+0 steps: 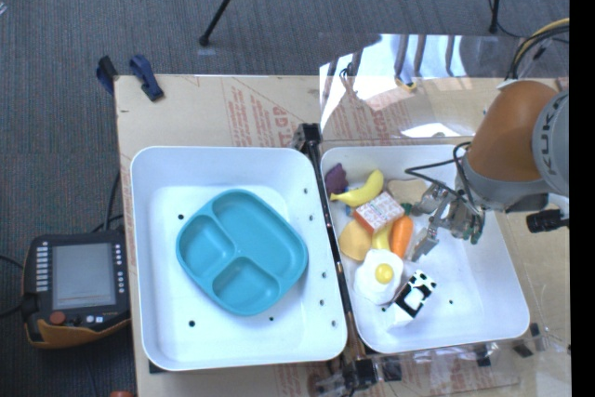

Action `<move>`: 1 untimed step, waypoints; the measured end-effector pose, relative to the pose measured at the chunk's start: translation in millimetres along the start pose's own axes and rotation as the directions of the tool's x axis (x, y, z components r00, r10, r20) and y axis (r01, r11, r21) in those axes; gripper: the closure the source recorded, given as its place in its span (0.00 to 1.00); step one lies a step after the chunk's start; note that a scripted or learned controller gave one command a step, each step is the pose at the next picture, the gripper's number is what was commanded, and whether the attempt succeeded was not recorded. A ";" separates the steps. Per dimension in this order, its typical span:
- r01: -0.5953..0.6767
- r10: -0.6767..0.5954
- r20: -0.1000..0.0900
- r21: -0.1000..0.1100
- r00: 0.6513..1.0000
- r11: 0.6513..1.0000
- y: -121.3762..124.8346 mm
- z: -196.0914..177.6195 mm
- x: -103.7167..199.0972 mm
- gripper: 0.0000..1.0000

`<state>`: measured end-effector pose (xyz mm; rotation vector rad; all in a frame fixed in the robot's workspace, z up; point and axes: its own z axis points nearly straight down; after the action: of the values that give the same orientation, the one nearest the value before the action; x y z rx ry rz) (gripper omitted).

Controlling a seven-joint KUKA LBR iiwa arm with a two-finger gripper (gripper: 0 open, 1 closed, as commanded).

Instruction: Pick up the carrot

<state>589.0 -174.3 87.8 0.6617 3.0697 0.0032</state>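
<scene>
Nearest the camera, a black-and-white checkered block sat beside a fried egg in the right bin. Above them the carrot lay in that bin, wedged between a dotted box and my pincer, its long axis running nearly up and down the bin. My pincer hung just to its right, prongs spread and holding nothing, tips pointing toward it. I judged a short shift left would straddle it.

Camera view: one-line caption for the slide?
KUKA arm's gripper poised just right of the carrot among toy food in the right bin; blue divided plate in the left bin.
</scene>
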 end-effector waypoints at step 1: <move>0.006 -0.006 0.002 0.000 1.000 1.000 2.5 -10.8 -0.9 1.00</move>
<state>590.8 -172.4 98.6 0.6523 3.0695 0.0023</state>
